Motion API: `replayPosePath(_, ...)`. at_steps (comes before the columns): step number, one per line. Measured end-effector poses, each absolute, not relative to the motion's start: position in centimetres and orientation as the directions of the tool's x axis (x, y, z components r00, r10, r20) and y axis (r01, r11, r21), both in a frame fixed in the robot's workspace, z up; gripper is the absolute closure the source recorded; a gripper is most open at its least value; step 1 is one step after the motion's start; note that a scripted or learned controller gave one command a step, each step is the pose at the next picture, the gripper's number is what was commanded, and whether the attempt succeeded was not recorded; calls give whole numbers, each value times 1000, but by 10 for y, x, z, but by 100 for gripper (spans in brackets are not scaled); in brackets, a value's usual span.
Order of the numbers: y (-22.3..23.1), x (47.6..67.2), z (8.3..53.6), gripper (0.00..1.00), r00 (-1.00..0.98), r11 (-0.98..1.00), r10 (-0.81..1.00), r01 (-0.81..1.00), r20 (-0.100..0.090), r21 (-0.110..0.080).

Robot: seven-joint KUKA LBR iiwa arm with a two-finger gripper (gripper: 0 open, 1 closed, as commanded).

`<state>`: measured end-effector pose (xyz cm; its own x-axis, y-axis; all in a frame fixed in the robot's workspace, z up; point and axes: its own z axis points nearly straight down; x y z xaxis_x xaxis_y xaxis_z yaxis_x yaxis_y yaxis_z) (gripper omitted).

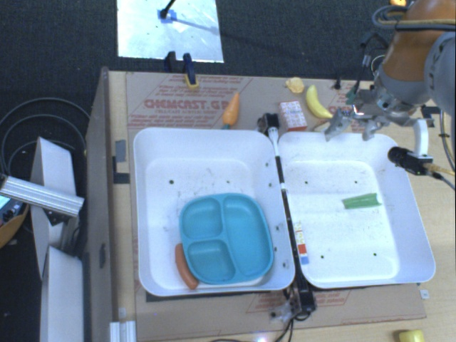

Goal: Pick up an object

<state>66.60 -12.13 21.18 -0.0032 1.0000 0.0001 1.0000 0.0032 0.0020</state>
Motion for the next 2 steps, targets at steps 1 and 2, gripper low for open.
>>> replayPosePath(1, -153, 632, 78, 0, 3, -3, 1000, 1000, 1, -5)
replayPosePath(2, -165, 661, 119, 0, -4, 4, 1000, 1000, -2, 6)
